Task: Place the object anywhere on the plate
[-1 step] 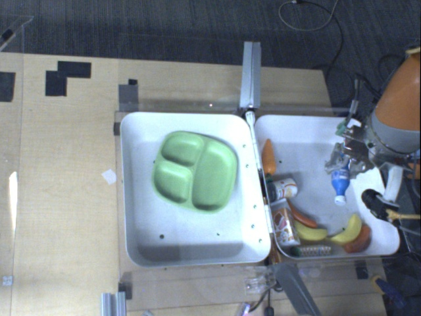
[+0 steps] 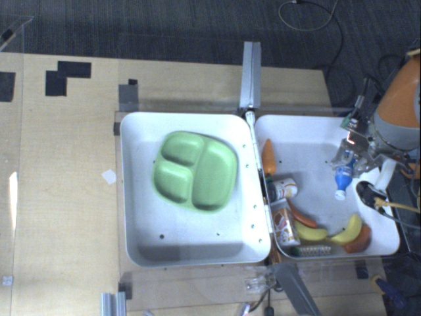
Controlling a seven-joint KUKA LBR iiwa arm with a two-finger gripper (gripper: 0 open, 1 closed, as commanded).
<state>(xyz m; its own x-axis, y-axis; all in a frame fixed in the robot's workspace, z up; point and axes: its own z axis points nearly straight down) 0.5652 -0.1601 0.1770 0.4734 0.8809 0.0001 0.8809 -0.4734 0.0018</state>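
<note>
A single fixed camera looks down from above at a slight slant (far enough off to take in both bins whole), facing the wooden table [image 2: 66, 176] with the left bin [image 2: 138, 242] central, the right bin [image 2: 309, 130] beside it, and dark floor beyond.

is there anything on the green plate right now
No, the plate lies bare in the left bin.
</note>
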